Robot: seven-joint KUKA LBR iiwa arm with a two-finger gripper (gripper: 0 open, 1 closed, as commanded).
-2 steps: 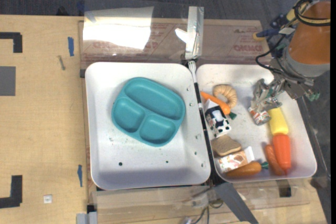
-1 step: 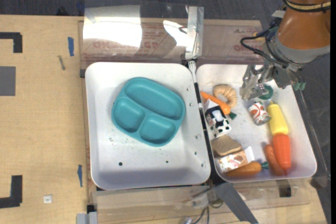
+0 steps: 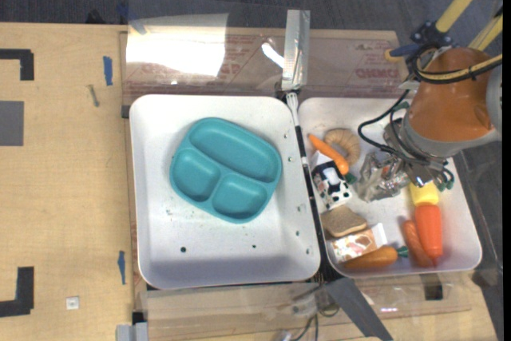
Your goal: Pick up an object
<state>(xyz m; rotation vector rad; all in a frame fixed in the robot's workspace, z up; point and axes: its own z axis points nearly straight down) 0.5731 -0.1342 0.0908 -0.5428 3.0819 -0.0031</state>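
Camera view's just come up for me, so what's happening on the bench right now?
The arm reaches in over the right bin, its gripper low among toy food: carrots, a croissant and a bread slice. Nothing can be seen between its fingers, so no pick is confirmed. The left bin holds a teal divided plate.

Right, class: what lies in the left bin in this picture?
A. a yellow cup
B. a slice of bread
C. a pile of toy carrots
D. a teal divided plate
D: the teal divided plate sits in the left bin, while the toy carrots, such as the one at, and the slice of bread lie in the right bin.
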